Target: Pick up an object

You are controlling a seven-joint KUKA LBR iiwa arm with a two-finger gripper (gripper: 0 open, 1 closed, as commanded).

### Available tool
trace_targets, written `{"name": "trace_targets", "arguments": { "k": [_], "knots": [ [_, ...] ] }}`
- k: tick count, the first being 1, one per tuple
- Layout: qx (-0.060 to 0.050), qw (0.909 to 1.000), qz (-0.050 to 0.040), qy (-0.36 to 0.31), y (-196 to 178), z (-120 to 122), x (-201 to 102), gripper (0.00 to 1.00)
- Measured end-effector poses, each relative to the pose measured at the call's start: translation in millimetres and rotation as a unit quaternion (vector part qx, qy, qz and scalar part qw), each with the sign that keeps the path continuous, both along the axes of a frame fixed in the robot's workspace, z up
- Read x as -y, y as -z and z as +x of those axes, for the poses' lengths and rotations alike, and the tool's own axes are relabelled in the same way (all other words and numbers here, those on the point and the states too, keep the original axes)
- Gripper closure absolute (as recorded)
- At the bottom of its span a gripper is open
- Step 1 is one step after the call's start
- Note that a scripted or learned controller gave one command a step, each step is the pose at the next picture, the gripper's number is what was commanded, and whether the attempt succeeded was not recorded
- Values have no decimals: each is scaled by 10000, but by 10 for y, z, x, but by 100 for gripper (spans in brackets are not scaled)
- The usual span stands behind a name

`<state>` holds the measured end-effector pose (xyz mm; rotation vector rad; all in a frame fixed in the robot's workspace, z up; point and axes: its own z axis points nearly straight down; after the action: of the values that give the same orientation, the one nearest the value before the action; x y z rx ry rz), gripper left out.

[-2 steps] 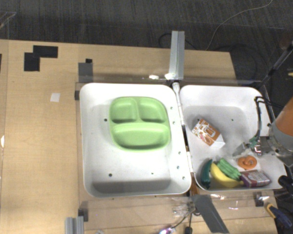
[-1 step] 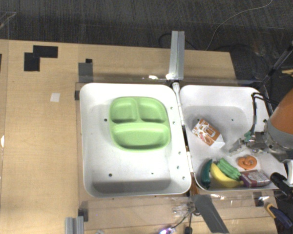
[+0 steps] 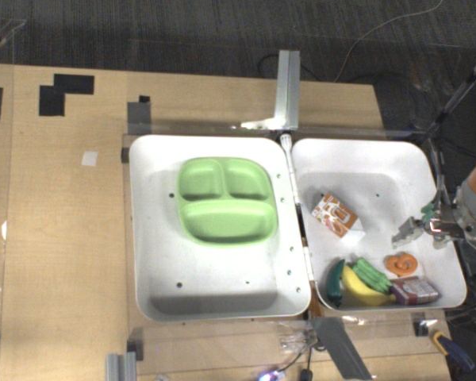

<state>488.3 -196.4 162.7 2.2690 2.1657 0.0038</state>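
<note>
**Fingers over right bin, nothing picked yet**

We see the arm's fingers [image 3: 416,230] at the right bin's [image 3: 357,159] far-right side, hovering above its floor. We can't tell whether they are apart or together; the tips are too small and blurred. Nothing shows between them, so in our view no obj is held.

Relative to the fingers: the orange round piece [image 3: 401,263] lies just below them, closest candidate. The dark purplish packet [image 3: 416,292] sits further below, at the bin's lower wall. The yellow banana [image 3: 361,289] and the green ridged veg [image 3: 370,275] are down-left, touching each other. The small orange-and-white carton [image 3: 334,214] lies to the left, well apart, tilted on the bin floor.

The toys bunch in the lower corner, probably because the walls slope and things slide there.

Materials: bins look like smooth white plastic w/ rounded corners; toys glossy moulded plastic, carton flat-faced. The left bin [image 3: 155,236] carries a matte green divided tray [image 3: 226,198], three compartments. The counter [image 3: 55,236] is pale wood.
</note>
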Motion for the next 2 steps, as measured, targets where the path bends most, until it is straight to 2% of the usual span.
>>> {"name": "trace_targets", "arguments": {
  "k": [1, 2],
  "knots": [
    [-1, 9998, 1, -188, 672, 2, 67, 0],
    [49, 9993, -34, -363, 710, 23, -13, 0]
  ]
}}
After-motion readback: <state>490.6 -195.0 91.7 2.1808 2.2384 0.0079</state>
